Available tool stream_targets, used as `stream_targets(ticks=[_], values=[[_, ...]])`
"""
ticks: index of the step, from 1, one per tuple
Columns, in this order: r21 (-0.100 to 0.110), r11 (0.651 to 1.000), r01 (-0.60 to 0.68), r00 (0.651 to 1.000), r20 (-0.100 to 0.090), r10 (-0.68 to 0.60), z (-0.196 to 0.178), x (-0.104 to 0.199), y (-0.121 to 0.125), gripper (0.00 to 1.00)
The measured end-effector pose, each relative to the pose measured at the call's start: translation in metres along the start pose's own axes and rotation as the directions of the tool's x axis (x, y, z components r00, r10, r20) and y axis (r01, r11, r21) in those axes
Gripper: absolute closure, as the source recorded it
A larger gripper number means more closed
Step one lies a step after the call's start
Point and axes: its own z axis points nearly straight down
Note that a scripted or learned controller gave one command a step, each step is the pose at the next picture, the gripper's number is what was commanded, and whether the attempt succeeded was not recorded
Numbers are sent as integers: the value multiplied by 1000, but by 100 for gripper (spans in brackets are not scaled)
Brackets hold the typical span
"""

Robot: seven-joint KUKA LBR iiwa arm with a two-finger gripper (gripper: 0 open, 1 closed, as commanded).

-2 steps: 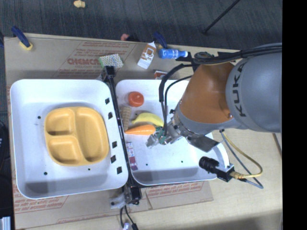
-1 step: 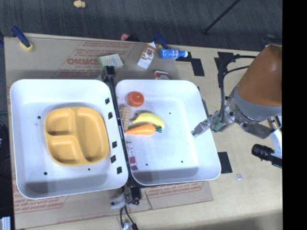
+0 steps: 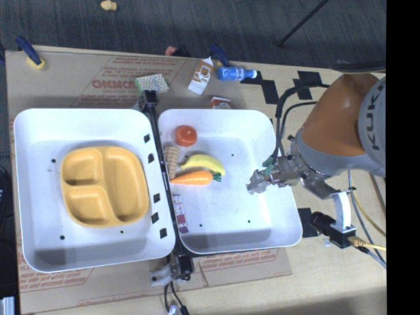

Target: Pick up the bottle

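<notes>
- Right now the bottle (image 3: 235,74) is not in a bin at all. It is small and blue, and it lies on its side on the bench, past the far rim of the right bin (image 3: 262,120), at about 12 o'clock from that bin's middle.
- I think it could roll if I bump it, since it is lying down and looks round.
- Just beside it, at 9 o'clock, lies a small carton (image 3: 201,76). Another little pack (image 3: 221,102) lies at 7 o'clock, touching the bin's rim. I might grab one of those by mistake.
- My gripper (image 3: 258,182) hangs over the right bin, near its 3 o'clock side, well apart from the bottle. It must go up and over the rim, and it could knock that rim on the way.
- I cannot tell if my pincer is apart or together. It is small and blurry, and I see nothing in it.
- Inside the right bin are a tomato (image 3: 186,135), a banana (image 3: 203,163), a carrot (image 3: 192,178) and a tan thing I cannot name. None is what I want.
- A yellow tray (image 3: 105,186) sits in the left bin (image 3: 26,176).
- My big arm covers part of the bench at 3 o'clock, so I cannot see what is under it.
</notes>
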Motion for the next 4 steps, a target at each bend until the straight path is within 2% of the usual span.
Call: stream_targets(ticks=[1,2,3,4], values=[[0,1000,-17,1000,0,17,15,32,3,100],[-2,972,-233,972,1,233,29,-3,0,100],[-2,864,-503,864,0,503,43,-32,-3,100],[1,985,-173,985,-2,173,38,33,3,100]])
